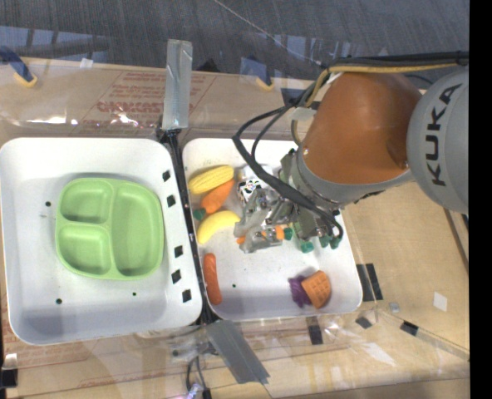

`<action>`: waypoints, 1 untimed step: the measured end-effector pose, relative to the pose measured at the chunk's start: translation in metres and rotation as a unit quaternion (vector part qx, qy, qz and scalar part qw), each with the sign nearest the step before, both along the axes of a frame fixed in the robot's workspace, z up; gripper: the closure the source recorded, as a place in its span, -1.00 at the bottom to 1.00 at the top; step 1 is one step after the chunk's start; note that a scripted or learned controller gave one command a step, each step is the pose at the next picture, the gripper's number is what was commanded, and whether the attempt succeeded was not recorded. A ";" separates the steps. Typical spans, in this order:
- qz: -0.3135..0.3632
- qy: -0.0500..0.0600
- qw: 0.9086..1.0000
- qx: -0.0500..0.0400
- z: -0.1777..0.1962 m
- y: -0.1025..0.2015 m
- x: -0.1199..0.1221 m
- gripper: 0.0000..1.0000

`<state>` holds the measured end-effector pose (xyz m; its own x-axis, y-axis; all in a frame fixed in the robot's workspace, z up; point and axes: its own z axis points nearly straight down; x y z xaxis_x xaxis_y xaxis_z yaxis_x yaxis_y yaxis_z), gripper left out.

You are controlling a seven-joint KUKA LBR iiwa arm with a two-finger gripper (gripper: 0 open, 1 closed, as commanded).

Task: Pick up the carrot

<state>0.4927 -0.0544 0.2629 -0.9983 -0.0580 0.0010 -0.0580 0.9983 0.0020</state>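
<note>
My hand (263, 221) hangs low in the right bin (346, 302); I cannot tell its state. The carrot (217, 196) lies just left, wedged between corn (209, 178) and banana (216, 225), so I may grab a neighbour instead.

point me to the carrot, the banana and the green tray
carrot (218, 196): camera view, mid-body, right bin.
banana (216, 225): camera view, middle of the curve.
green tray (110, 227): camera view, divider ridge, left bin.

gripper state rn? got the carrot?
Gripper: low in the right bin, fingers' state cannot be told. Carrot lies free beside the corn.
</note>
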 end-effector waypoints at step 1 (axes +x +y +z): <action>0.039 -0.003 0.999 -0.002 0.089 -0.048 0.006 1.00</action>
<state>0.4991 -0.1025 0.3518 -0.9908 -0.1351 -0.0055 -0.1351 0.9908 -0.0036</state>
